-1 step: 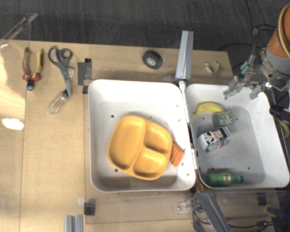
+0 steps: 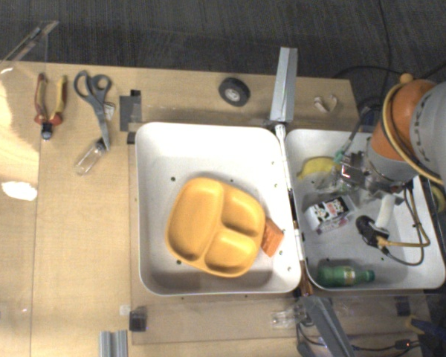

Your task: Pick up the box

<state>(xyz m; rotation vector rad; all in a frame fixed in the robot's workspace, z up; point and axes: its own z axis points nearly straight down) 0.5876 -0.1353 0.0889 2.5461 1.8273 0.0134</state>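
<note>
the box (image 2: 329,211) lies flat in the right bin (image 2: 431,277), just above the green bottle (image 2: 345,276). the gripper (image 2: 366,178) hangs just beside the box, up and to its right, not gripping it; the lift remains undone.

left bin (image 2: 152,199): white | divided tray (image 2: 215,225): yellow | box (image 2: 272,239): orange | right bin (image 2: 424,270): white | bottle (image 2: 345,276): green | packet (image 2: 329,211): black, white, red print | scissors (image 2: 97,99): grey handles | pliers (image 2: 48,103): red handles | tape roll (image 2: 234,91): black
</note>
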